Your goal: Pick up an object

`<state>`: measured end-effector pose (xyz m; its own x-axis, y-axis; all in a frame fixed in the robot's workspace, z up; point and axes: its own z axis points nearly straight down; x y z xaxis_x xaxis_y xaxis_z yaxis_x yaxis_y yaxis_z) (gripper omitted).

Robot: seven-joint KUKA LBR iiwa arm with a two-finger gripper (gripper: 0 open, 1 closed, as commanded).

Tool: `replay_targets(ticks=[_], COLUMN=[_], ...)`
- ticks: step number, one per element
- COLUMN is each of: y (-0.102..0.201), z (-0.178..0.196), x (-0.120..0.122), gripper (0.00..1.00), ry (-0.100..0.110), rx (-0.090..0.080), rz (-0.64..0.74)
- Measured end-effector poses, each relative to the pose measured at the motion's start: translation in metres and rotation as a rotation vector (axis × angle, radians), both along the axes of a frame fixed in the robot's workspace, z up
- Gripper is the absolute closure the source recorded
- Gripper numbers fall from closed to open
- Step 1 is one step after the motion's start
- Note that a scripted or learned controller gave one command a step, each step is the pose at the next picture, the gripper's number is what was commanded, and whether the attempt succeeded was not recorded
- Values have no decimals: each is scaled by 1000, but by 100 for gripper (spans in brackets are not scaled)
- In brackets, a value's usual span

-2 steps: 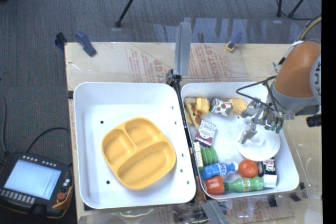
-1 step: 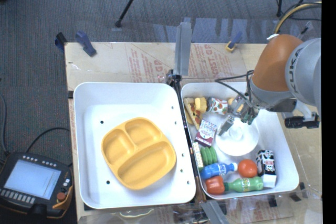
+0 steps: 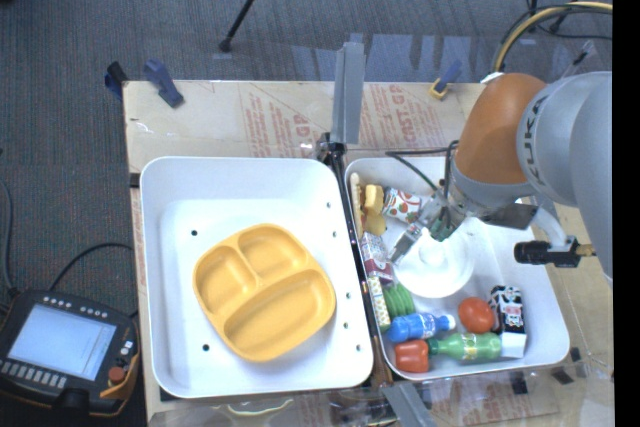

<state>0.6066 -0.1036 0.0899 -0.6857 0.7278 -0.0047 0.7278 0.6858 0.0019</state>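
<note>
Grey carpet surrounds our worktop [image 3: 250, 120]. We see the left bin [image 3: 170, 205] bearing a yellow divided plate [image 3: 263, 289]; the right bin [image 3: 545, 300] holds clutter. We judge the white bowl [image 3: 437, 272] light, rigid, slippery, best pinched at its rim. It lies just beneath our jaws [image 3: 408, 242], whose state we cannot tell.

Red printed lettering runs across the bench board [image 3: 300, 120], too small and skewed to read.
</note>
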Motion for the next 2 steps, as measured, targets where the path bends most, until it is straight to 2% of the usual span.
replay_targets(ticks=[1,2], y=[-34,-15], z=[-2,-3], x=[22,14], gripper=[0,0], ry=[4,8], rx=[2,3], rz=[54,-145])
